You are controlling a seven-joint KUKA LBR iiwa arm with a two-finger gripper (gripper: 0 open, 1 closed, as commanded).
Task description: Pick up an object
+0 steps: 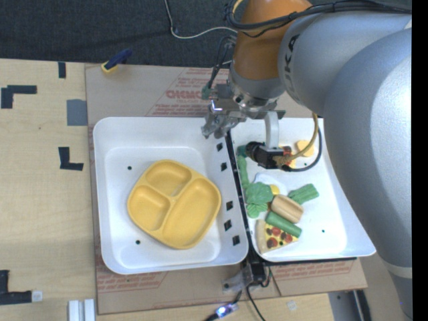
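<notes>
Cardboard sheeting (134, 92) is covering the wooden bench (33, 199), with dark carpet behind. The gripper (215, 129) is hovering above the far end of the wall shared by the left bin (107, 179) and the right bin (334, 226). Whether it is wide or narrow cannot be told. Toy food pieces (287, 209) are lying in the right bin, nearer the camera than the gripper and apart from it. A yellow divided plate (175, 202) is occupying the left bin.

My view loses the arm (348, 79) past the right edge, and it covers the far right corner of the right bin (334, 226). The claw (215, 127) is a dark blur over the bins' shared wall. The small blue and yellow thing (116, 60) on the counter (40, 199) is too small to name. A green piece (284, 225) overlaps the pizza slice (273, 236).
</notes>
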